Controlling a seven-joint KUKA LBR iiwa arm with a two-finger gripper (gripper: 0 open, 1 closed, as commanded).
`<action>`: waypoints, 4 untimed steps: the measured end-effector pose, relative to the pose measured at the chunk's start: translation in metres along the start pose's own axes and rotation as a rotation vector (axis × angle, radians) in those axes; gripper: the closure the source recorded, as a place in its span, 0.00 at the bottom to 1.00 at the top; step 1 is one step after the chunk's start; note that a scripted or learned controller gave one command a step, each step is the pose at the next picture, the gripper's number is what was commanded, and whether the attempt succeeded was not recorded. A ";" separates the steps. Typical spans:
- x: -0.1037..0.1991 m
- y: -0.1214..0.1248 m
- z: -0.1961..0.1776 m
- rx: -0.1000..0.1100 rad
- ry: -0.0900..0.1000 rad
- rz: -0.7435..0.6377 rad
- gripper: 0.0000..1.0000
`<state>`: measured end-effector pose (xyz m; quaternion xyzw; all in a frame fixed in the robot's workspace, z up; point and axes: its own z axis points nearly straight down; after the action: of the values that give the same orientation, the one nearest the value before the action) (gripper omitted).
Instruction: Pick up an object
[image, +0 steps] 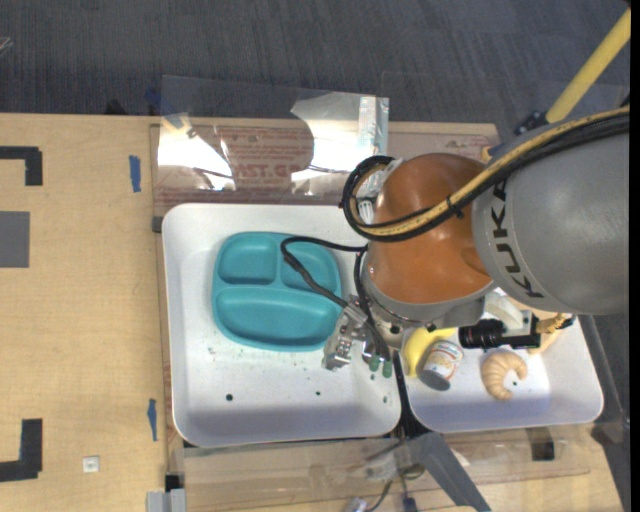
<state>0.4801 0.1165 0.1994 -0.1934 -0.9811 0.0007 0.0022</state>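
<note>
A teal divided plate (268, 290) lies in the left bin (190, 330), toward its back. My gripper (358, 352) hangs low over the left bin's right side, just off the plate's front right corner, and nothing shows in its grasp. In the right bin (570, 400) a tan croissant-shaped piece (503, 372) lies near the middle. A yellow object (420, 347) and a small grey can (438, 368) sit by that bin's left wall, partly under my wrist.
The arm's grey body and orange band (430, 240) cover the back of the right bin. A crumpled clear plastic sheet (270, 150) lies behind the left bin. Bare wooden bench (80, 300) stretches to the left.
</note>
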 end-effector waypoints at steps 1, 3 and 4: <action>0.011 0.028 -0.008 -0.003 -0.004 0.306 1.00; 0.027 0.096 -0.003 -0.001 -0.003 0.871 1.00; 0.028 0.094 -0.057 -0.004 -0.006 0.478 1.00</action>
<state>0.4902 0.2146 0.2561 -0.4203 -0.9074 -0.0004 -0.0014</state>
